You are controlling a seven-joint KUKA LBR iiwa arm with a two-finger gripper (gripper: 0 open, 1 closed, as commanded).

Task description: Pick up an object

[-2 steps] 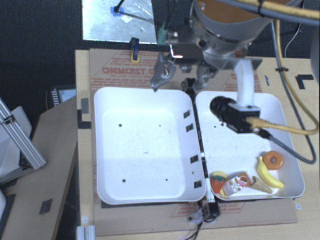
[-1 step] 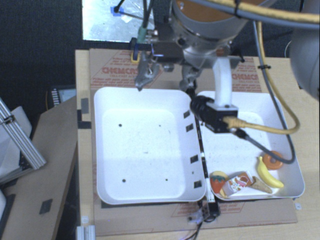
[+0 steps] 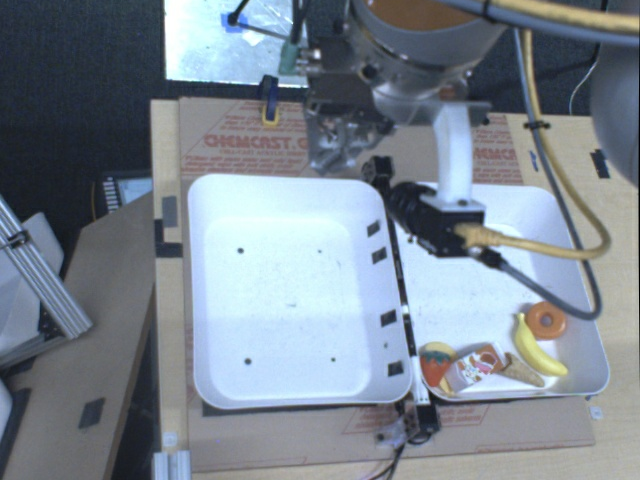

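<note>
Bench (image 3: 165, 268): pale wood top, seen from above at a slant, under the arm.
Cardboard sheet (image 3: 240, 138): brown, with red lettering, flat on the bench, running out under both bins and ahead of the jaws.
Left bin (image 3: 290, 298): shallow, white, lying on the cardboard, below and to the left of the jaws.
Right bin (image 3: 560, 268): shallow, white, on the cardboard just beside the left bin, below and to the right of the jaws.
Join: the two bins touch along their inner walls, where small black clips (image 3: 389, 318) sit, below the jaws.
</note>
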